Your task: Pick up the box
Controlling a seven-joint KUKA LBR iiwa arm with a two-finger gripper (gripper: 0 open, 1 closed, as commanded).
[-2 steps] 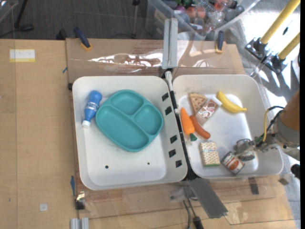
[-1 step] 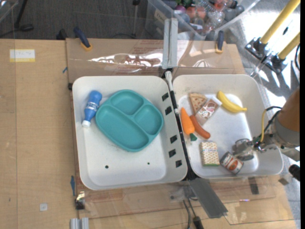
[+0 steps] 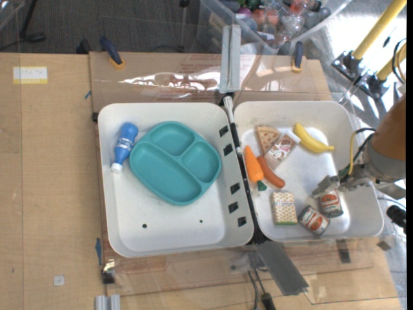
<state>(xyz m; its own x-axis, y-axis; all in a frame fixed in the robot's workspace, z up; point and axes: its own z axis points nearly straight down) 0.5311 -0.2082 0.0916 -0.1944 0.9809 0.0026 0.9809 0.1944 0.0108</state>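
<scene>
We hover tool [image 3: 327,187] low in right bin [image 3: 348,118], beside cans, grip state unclear. Box [image 3: 283,208] lies apart near bin's front. Approach step; next we shift toward box, descend.

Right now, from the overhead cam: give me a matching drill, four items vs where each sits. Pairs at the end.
Items:
1. box
2. banana
3. blue bottle
4. teal tray

Places:
A. left bin, by its left wall
B. right bin, near edge, left of two cans
C. right bin, far side
D. left bin, middle

Pairs: 1-B, 2-C, 3-A, 4-D
</scene>
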